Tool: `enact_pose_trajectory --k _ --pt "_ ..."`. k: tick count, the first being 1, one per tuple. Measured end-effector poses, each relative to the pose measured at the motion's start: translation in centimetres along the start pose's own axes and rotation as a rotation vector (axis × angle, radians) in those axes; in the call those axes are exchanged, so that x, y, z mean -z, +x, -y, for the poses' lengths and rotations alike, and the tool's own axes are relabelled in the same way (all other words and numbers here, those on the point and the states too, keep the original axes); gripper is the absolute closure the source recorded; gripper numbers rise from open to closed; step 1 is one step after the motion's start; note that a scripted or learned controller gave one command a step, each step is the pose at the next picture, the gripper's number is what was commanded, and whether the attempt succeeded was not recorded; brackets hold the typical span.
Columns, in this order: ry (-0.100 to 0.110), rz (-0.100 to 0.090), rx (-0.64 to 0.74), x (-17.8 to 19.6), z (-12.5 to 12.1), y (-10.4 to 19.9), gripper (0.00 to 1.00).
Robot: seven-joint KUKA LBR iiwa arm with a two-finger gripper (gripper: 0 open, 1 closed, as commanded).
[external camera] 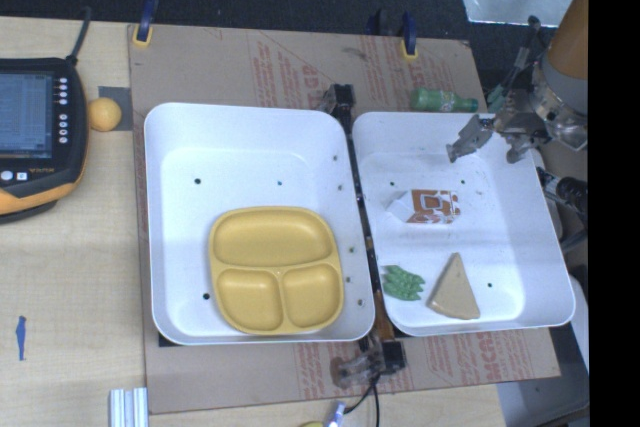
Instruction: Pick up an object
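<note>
The right white bin (520,245) holds three things: a white packet with a brown and orange print (430,207) in the middle, a small green leafy piece (403,282) at the near left, and a tan wedge (455,290) beside it. My gripper (490,153) hangs over the bin's far right corner, above and to the right of the packet. Its two fingers are spread apart and it is open, with nothing between them. The left white bin (180,175) holds a yellow three-compartment tray (277,268).
A green bottle-like object (445,101) lies on the cardboard just behind the right bin. A teach pendant (35,135) and an orange ball (104,113) sit at the far left of the bench. Clamps (340,100) join the bins at the middle.
</note>
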State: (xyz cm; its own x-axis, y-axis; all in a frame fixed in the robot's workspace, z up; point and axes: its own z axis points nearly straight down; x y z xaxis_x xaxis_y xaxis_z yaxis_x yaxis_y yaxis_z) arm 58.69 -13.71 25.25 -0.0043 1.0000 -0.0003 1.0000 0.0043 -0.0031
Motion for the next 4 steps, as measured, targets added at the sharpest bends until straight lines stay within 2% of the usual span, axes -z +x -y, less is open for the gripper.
enact_pose_trajectory --k 1,2,3,4 --pt "0.003 0.001 0.001 -10.0 -1.7 1.4 0.0" --pt "-0.015 -0.002 0.002 -14.4 -1.3 0.7 0.0" --pt "-0.003 0.0 -0.001 -10.8 -7.0 -3.8 0.0" --pt "-0.001 -0.001 0.0 -7.2 -4.2 0.9 0.0"
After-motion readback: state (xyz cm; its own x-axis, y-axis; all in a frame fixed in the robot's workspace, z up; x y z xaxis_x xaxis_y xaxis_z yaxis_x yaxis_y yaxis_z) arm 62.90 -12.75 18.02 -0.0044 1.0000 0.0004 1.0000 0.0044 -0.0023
